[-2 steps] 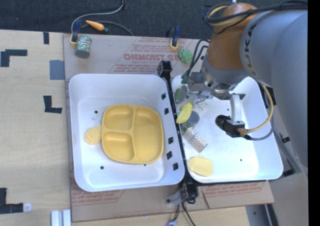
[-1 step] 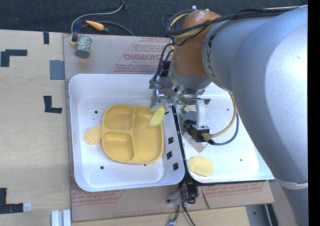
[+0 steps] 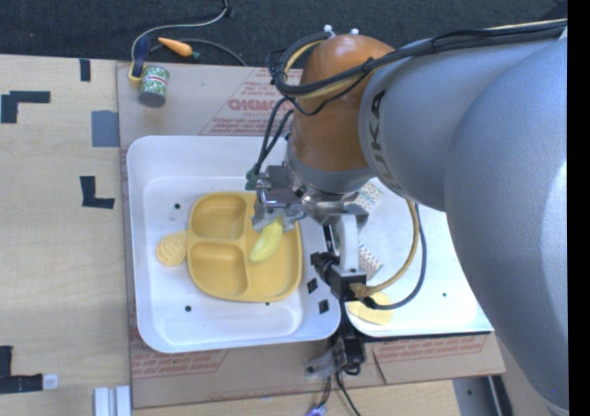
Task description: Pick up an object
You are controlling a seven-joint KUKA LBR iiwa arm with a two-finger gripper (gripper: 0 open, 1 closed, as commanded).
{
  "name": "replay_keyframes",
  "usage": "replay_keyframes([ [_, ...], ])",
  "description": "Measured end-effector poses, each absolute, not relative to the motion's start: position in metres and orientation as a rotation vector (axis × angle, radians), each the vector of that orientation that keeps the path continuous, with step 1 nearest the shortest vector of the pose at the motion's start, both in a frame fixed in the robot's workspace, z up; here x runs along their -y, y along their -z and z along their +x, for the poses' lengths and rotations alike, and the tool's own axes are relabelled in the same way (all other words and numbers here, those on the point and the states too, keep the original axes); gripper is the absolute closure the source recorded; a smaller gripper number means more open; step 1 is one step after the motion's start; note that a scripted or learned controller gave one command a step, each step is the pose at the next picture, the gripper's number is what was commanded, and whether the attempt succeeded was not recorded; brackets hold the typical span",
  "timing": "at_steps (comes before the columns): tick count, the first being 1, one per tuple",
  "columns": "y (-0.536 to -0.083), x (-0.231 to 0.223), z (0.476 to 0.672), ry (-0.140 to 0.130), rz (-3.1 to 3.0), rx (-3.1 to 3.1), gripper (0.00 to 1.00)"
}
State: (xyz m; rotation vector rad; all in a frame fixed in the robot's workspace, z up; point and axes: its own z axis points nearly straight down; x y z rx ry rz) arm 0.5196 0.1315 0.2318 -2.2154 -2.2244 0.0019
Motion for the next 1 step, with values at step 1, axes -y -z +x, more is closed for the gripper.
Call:
replay_keyframes([
  [1,-0.2547,-0.0718,0.4836,-0.003,-2.221,2.221,1.0],
])
